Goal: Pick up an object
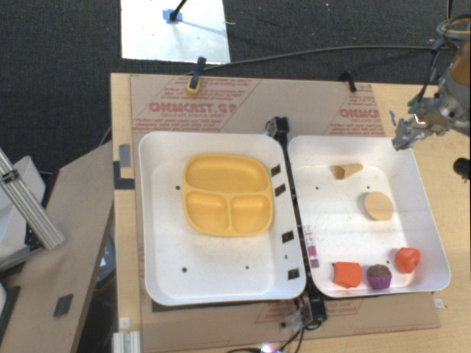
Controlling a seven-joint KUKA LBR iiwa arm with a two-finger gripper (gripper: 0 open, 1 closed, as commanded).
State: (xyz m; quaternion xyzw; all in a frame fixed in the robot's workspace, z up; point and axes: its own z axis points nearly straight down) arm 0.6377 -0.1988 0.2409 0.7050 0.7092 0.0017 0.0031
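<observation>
The right bin point(419, 190) holds a tan round disc point(378, 206), a small tan wedge-shaped piece point(344, 170), an orange block point(348, 274), a purple cupcake-like toy point(379, 276) and a red toy point(407, 259). My gripper point(406, 132) hangs over the bin's far right corner, well above and away from all these objects. Nothing is seen between its fingers. The left bin point(158, 197) carries a yellow divided plate point(226, 195).
A black clamp strip point(291, 204) runs between the two bins. Cardboard point(243, 98) lies under the bins, with a yellow clip point(194, 84) at its far edge. A cable point(316, 51) crosses behind. A metal frame point(29, 204) stands at left.
</observation>
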